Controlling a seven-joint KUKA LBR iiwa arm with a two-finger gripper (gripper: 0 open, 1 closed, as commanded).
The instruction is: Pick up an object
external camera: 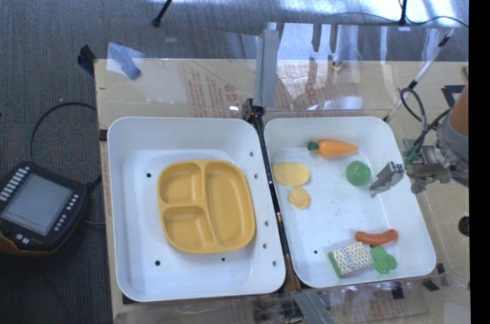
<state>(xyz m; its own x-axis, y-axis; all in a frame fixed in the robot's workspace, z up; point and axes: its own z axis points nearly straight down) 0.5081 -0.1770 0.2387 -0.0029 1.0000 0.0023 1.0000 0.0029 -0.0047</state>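
Nothing is being lifted yet; the pick is at its approach stage. The pincer is hanging over the right bin, near its right wall, just beside the green ball. How far open it is, I cannot tell; nothing is showing in its grip. The candidates are all lying on the bin floor: carrot, two yellow pieces, sausage, green-and-white block. The yellow tray is sitting in the left bin. Descent, closing and lifting remain.
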